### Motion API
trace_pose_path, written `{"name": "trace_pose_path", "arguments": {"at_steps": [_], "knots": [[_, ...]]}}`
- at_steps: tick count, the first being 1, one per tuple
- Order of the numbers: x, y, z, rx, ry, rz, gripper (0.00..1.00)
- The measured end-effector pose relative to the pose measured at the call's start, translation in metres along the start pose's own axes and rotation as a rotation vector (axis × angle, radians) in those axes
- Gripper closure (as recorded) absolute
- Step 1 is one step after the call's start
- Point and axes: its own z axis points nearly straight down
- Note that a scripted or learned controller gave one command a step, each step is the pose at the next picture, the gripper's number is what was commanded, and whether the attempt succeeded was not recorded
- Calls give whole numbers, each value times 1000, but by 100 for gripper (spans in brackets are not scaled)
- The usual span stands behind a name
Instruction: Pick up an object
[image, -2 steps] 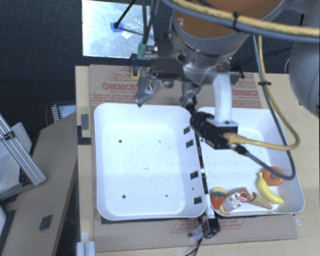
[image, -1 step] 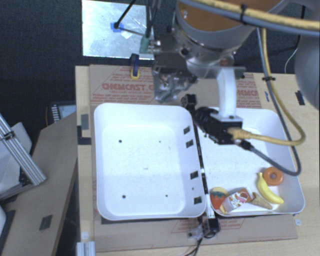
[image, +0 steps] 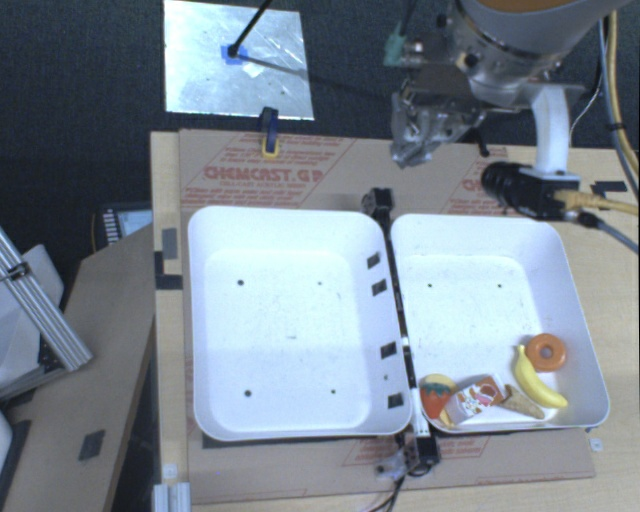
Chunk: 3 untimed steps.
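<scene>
Camera view, near edge first: right bin (image: 575, 300), front corner, a small cluster of toy food. Banana (image: 537, 378) lies along the front right, an orange ring-shaped piece (image: 546, 351) just beside its upper end. A red-and-white packet (image: 473, 400) sits left of the banana, touching a round orange-red piece (image: 436, 393) by the divider; a tan wedge (image: 522, 404), possibly a cone, lies between packet and banana. Left bin (image: 200, 300) white, speckled. Farther back: gripper (image: 415, 148) hangs above the cardboard behind the bins, well apart from the cluster, nothing visibly held; blurred metal there, so how wide it stands I cannot tell.
</scene>
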Motion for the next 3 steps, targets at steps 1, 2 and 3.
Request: {"name": "trace_pose_path", "arguments": {"at_steps": [1,2,3], "knots": [[-52,41,60,5,0,-4,100],[-122,79,127,6,-1,-3,100],[-183,108,200,5,1,-6,100]]}}
